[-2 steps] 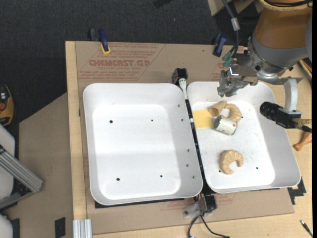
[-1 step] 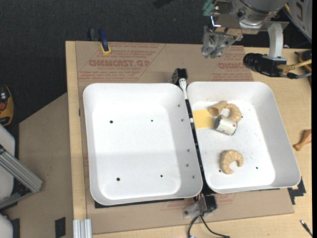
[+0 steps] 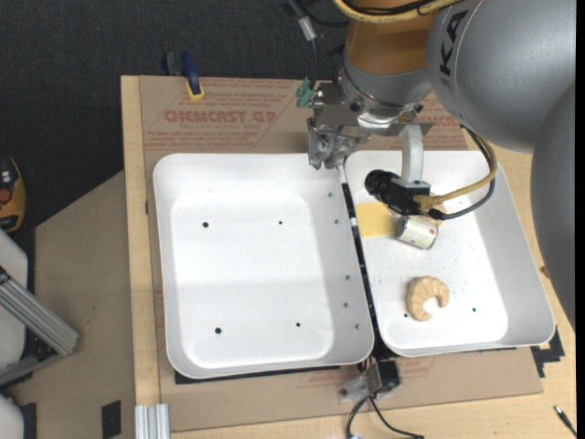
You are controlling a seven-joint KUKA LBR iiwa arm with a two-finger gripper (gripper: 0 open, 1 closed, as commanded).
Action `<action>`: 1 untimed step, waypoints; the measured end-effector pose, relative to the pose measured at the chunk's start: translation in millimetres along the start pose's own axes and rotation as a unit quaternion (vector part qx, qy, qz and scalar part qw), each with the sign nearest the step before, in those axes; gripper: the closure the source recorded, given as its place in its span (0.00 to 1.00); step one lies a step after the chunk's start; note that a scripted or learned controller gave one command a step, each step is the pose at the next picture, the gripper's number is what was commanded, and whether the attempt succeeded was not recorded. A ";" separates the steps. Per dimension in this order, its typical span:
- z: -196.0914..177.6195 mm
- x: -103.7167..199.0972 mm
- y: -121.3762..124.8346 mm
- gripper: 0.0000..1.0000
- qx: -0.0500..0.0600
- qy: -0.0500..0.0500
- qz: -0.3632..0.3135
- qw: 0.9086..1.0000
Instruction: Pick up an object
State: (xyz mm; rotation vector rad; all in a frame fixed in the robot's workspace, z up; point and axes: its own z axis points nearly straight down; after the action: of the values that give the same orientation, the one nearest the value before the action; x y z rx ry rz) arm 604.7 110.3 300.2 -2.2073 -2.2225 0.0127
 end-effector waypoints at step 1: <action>-66.3 48.7 64.1 1.00 -0.012 0.001 0.001 1.000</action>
State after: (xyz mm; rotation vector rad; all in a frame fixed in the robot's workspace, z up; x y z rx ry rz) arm 669.3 159.3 365.8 -2.2206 -2.2321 -0.0157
